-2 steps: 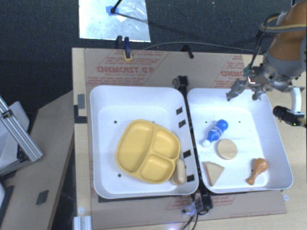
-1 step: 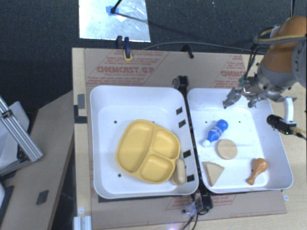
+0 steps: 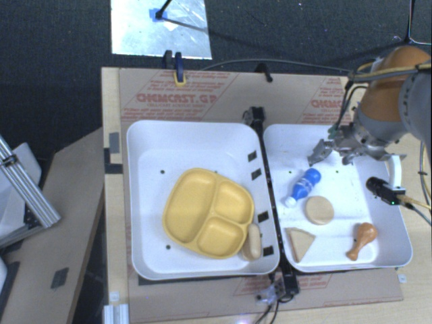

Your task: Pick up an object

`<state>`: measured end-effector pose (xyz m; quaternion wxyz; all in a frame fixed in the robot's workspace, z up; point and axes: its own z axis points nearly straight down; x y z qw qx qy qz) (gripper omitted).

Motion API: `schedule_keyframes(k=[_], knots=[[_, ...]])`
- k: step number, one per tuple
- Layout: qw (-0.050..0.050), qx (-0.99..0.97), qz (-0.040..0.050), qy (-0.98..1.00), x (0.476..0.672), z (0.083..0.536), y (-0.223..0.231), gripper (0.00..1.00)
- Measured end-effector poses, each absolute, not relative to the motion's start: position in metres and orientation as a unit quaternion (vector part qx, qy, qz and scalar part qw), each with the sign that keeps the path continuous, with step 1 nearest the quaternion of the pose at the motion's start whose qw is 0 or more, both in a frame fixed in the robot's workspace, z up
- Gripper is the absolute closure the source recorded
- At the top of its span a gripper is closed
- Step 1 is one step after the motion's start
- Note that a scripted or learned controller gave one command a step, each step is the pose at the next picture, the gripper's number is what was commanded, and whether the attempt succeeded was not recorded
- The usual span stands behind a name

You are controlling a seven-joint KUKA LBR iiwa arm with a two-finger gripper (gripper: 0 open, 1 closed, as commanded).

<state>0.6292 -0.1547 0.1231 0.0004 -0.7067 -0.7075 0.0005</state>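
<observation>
Dark carpet is surrounding the tabletop (image 3: pixel 202 90), and we are looking down on two white bins sitting side by side on its brown board. We are seeing the grey arm (image 3: pixel 395 93) with its orange band reaching in over the right bin (image 3: pixel 283 154), and the gripper (image 3: pixel 334 148) is hovering above that bin's far part. Its fingers are showing as two grey prongs standing apart, so we are reading it as open, with nothing between them.

Just below and a little left of the gripper, a blue and white bottle (image 3: pixel 303 185) is lying tilted on the bin floor, apart from the fingers. Further below the gripper, a round tan disc (image 3: pixel 319 210) is lying just beside the bottle. Nearer the front rim, a tan wedge (image 3: pixel 299 242) is lying below and left of the gripper, and a brown drumstick-shaped toy (image 3: pixel 362 239) is lying below and right of it.

Well to the gripper's left, the left bin (image 3: pixel 145 154) is holding a yellow divided tray (image 3: pixel 208 212), and a small beige roll-shaped piece (image 3: pixel 253 241) is touching the tray's near corner. Far to the left and above the gripper, a shiny metal sheet (image 3: pixel 160 17) is lying on the carpet.
</observation>
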Motion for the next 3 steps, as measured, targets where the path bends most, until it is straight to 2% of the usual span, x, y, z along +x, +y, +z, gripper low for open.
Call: schedule_keyframes(k=[1,3], knots=[[-0.002,-0.706,-0.0013,-0.708,0.631,0.137,-0.155,1.0],[-0.003,-0.707,-0.0018,-0.707,0.623,0.231,-0.161,1.0]])
